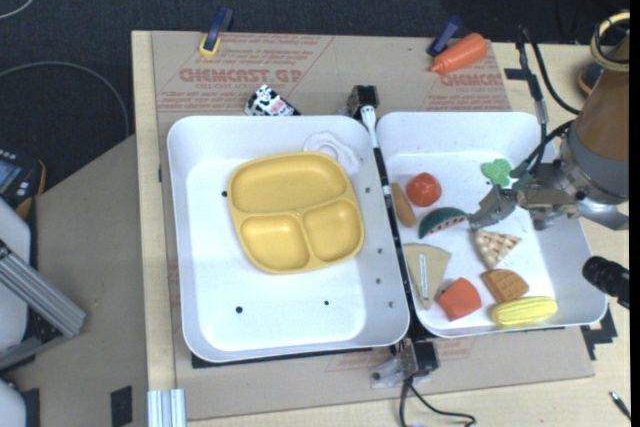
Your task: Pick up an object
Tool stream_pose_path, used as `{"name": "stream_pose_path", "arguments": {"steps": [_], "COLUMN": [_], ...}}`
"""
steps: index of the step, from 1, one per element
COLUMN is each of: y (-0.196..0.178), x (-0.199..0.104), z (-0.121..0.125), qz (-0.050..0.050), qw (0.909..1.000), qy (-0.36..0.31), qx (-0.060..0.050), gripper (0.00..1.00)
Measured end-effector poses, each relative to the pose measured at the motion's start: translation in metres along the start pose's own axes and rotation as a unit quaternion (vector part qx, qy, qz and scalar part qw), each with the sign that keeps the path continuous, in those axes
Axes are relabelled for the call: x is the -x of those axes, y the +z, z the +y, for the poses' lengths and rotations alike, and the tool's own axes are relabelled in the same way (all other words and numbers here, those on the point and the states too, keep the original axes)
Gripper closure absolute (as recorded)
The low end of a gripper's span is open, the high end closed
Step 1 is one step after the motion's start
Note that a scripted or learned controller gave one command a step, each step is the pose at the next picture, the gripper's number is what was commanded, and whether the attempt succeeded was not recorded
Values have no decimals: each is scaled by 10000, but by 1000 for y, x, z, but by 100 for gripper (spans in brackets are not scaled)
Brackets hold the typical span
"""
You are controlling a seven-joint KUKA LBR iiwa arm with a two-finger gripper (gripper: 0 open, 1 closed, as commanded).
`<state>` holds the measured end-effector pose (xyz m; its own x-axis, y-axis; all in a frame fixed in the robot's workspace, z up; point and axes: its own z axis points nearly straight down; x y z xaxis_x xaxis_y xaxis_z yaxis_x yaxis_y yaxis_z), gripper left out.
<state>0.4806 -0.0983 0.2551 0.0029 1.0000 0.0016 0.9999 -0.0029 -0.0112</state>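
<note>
The right bin (520,130) holds several toy foods: a red tomato (424,188), a tan sausage-like stick (403,203), a dark green slice (440,220), a green leafy piece (496,171), a pizza slice (497,245), a pale wedge (427,272), a red block (460,298), a brown bread piece (505,284) and a yellow piece (523,311). My gripper (493,209) reaches in from the right. It sits over the bin between the leafy piece and the pizza slice, just right of the dark green slice. Nothing visibly hangs from it.
The left bin (200,275) carries a yellow divided plate (295,212) and a small white item (335,150) at its far edge. An orange carrot toy (460,53) and a black-and-white object (270,102) lie on the bench behind the bins. Cables run at the right.
</note>
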Motion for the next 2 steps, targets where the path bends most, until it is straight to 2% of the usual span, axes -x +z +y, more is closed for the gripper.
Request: {"name": "stream_pose_path", "arguments": {"steps": [1,2], "y": [-5,38], "x": [0,-1], "z": [2,7], "qz": [-8,3], "qw": [10000,10000], "qy": [-15,-10], "qx": [59,23], "gripper": [0,0]}}
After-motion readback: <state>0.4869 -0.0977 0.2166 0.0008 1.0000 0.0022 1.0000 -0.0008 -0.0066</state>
